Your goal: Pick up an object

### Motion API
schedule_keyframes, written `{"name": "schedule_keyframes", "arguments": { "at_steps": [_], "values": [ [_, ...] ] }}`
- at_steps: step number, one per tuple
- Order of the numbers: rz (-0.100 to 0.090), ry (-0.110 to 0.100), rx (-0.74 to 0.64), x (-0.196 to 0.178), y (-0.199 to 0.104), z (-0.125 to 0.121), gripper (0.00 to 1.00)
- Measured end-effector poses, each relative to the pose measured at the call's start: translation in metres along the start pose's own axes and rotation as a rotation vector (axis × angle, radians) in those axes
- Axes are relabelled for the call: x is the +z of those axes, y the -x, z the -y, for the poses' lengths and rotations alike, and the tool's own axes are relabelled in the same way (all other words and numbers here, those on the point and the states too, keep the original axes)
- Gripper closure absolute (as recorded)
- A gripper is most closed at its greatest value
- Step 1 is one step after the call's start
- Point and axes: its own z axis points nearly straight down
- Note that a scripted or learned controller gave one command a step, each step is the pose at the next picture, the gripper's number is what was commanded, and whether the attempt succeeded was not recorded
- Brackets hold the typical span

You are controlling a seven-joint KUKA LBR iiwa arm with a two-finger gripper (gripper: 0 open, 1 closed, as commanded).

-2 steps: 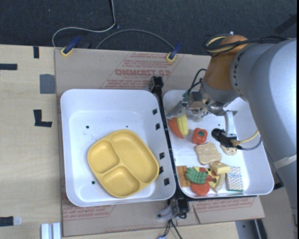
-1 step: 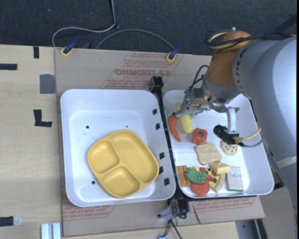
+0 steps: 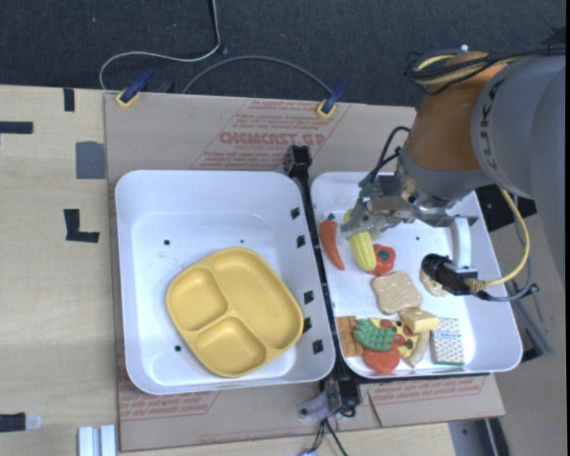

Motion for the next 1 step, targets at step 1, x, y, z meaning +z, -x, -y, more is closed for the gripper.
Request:
{"name": "schedule_keyframes", "arguments": {
  "at_steps": [1],
  "values": [
    [0.0,-0.008,-0.002,-0.0056,-0.061,0.0445,1.0]
  ]
}}
